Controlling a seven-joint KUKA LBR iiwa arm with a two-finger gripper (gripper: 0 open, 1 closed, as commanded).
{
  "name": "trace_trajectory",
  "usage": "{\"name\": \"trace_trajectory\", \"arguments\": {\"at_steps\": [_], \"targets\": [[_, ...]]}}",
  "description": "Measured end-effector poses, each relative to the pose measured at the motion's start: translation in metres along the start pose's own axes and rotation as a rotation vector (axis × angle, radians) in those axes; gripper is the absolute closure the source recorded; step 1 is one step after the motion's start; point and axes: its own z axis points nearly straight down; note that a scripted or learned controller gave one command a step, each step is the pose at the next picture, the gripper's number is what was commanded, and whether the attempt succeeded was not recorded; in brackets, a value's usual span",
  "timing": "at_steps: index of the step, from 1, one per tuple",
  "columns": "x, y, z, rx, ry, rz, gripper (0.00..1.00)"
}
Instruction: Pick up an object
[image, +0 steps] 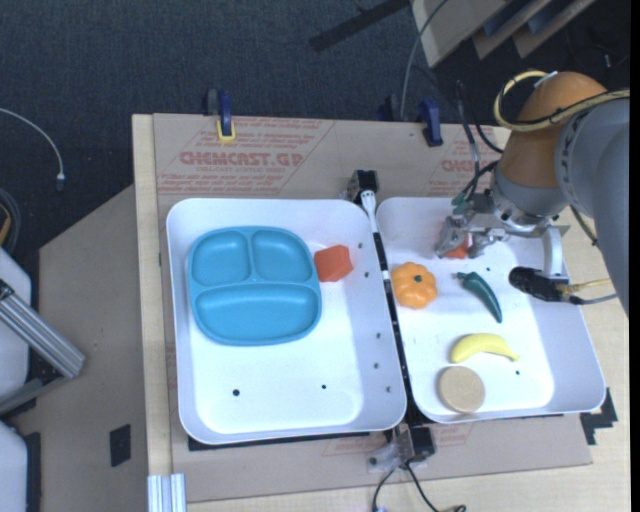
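Note:
My gripper (458, 240) hangs low over the far part of the right bin (575, 345), with the grey arm and its orange band coming in from the right. A small red thing (456, 252) peeks out right under the gripper; I cannot tell whether it is held. In the same bin lie an orange pumpkin (414, 285) to the gripper's near left, a dark green pepper (482, 294) just in front of it, a yellow banana (482, 349) and a tan round disc (461, 389) near the front edge.
The left bin (290, 385) holds a blue divided plate (255, 283) and an orange-red block (333, 263) beside the plate's right edge. The two bins meet along a ridge (385, 300) close to the pumpkin.

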Motion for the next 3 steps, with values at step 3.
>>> {"name": "trace_trajectory", "arguments": {"at_steps": [3], "targets": [[-0.003,-0.009,-0.158,-0.014,-0.002,-0.001,1.00]]}}
